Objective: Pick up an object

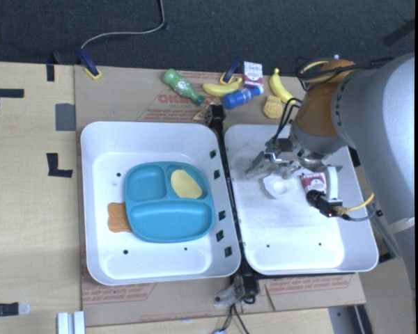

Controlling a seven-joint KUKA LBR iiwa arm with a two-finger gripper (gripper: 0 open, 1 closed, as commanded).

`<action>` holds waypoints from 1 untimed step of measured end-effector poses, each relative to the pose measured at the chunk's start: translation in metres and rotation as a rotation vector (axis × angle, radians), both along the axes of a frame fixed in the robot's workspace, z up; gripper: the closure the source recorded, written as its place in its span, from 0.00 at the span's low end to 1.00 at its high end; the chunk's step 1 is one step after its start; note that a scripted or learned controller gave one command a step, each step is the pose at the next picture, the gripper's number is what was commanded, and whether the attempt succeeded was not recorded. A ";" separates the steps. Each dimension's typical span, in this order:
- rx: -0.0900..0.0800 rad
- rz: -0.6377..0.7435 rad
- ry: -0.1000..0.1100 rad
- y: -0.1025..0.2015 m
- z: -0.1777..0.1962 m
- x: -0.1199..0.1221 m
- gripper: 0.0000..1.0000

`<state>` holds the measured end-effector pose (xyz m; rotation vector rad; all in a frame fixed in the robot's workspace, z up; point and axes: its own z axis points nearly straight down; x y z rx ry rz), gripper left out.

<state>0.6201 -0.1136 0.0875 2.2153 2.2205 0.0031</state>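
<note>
Two shallow white bins: my gripper [275, 164] is down in the right bin [299, 245], can't tell its state, with a small white crumpled object [277, 186] touching just below, toward the front edge. Left bin [101, 186] holds a blue divided plastic plate [168, 207] with a yellow food piece [187, 184].
</note>
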 end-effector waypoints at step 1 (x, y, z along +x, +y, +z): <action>-0.002 0.001 -0.004 -0.001 0.011 0.001 1.00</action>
